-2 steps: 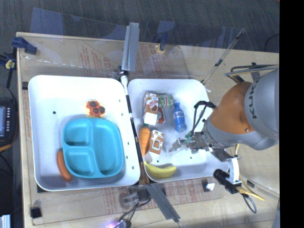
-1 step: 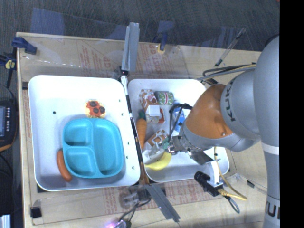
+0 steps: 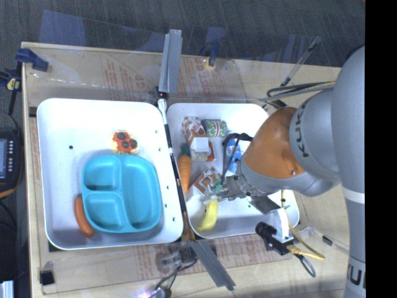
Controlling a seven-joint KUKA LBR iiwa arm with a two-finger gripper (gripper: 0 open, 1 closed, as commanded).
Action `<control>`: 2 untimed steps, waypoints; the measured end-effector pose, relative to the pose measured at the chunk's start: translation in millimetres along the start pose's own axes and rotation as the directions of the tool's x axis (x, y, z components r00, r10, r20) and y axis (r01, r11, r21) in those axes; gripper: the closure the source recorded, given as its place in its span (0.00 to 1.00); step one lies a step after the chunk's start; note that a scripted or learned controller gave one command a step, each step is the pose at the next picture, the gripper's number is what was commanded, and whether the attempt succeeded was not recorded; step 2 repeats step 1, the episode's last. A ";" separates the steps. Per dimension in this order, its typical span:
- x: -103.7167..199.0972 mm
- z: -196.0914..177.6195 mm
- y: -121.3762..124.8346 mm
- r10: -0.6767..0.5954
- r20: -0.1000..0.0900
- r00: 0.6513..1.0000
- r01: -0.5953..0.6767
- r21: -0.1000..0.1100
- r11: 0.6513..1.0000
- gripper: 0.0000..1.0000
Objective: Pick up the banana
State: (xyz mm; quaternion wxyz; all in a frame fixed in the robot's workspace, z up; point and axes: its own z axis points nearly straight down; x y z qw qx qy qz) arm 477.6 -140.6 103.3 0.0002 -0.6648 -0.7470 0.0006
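Observation:
The yellow banana [image 3: 209, 216] lies in the right bin [image 3: 248, 228], near its front left corner, pointing roughly front to back. My gripper [image 3: 222, 190] hangs just over the banana's far end, at the tip of the grey arm with its orange band [image 3: 273, 151]. The arm hides much of the bin's right half. I cannot see whether the gripper touches the banana.
An orange carrot [image 3: 185, 172] lies along the right bin's left wall. Small food boxes [image 3: 200, 146] and a green can [image 3: 215, 128] crowd the back. The left bin [image 3: 56, 123] holds a blue divided plate [image 3: 121, 192], a sausage [image 3: 82, 216] and an orange toy [image 3: 125, 142].

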 end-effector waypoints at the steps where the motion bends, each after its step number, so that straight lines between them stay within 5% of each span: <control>1: 57.3 -102.7 6.3 0.115 -0.002 0.993 -0.115 0.001 0.993 1.00; 2: 57.3 -102.7 6.3 0.115 -0.002 0.993 -0.115 0.001 0.993 1.00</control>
